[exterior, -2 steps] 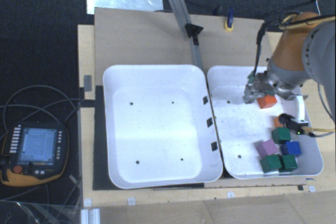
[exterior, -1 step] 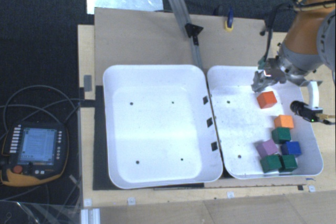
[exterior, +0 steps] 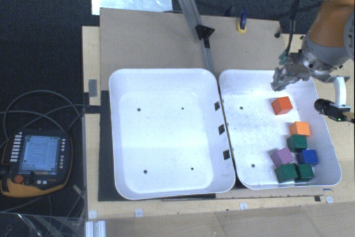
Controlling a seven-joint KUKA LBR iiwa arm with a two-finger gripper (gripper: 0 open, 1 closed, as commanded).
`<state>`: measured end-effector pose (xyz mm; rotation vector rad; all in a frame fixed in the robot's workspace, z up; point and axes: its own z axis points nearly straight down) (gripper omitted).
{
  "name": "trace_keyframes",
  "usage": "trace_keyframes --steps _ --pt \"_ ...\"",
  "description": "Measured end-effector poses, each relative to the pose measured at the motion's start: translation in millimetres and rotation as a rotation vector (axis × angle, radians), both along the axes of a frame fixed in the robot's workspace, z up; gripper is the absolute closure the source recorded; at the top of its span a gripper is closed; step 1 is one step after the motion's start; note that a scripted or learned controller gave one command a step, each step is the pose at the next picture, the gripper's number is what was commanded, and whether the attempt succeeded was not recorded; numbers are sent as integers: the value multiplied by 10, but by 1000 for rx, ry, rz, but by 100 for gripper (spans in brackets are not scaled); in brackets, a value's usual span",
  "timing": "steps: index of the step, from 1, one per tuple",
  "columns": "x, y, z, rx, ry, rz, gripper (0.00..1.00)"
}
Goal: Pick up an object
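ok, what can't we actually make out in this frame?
- Gripper, camera view: fingers too small and blurred to read.
- Arm: cut off by the right edge.
- Block cluster in the right bin: blocks overlap, so the count is unsure.
- Pendant screen: text too small.

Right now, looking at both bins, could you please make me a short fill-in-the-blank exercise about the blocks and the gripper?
1. All the blocks lie in the ____ bin of the camera view.
2. The block nearest the gripper is the lone ____ block.
3. The blue block sits between the dark green block above it and a ____ block below it.
4. The purple block lies to the ____ of the blue block.

Missing words: right; orange; green; left
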<state>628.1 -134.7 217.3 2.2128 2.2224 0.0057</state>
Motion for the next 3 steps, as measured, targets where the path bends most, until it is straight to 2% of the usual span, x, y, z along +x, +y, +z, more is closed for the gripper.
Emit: trace_keyframes --steps 1,2,3 --pt "-93 468 4 3 5 5 100" --pt "-57 949 -40 3 5 6 100" --pt "-124 1489 90 4 4 7 100"
